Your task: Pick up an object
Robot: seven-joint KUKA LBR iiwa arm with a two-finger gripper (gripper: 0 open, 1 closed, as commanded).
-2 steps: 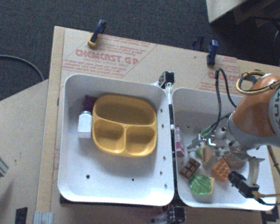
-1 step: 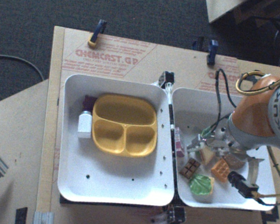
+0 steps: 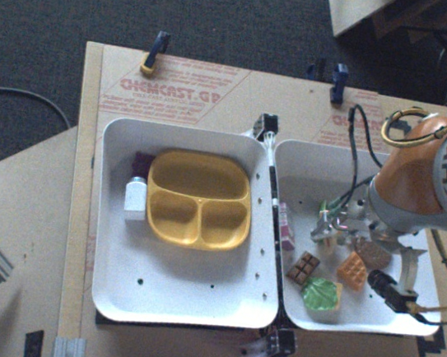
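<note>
The arm reaches into the right bin (image 3: pixel 314 158) from the right. Its gripper (image 3: pixel 329 229) hangs low over the bin's middle, with a small yellow-green thing (image 3: pixel 328 241) just under it. Close by lie an orange waffle-like piece (image 3: pixel 351 270), a brown round piece (image 3: pixel 373 254), a brown chocolate-like block (image 3: pixel 303 268) and a green leafy object (image 3: pixel 321 295). A pink object (image 3: pixel 285 227) rests against the divider between the bins. Nothing can be made out between the fingers.
The left bin (image 3: pixel 112 198) holds a yellow divided plate (image 3: pixel 199 200), a white bottle (image 3: pixel 135 199) beside it and a dark purple object (image 3: pixel 143 161) behind the bottle. Black cables (image 3: pixel 393 295) trail from the wrist over the right bin's front right corner.
</note>
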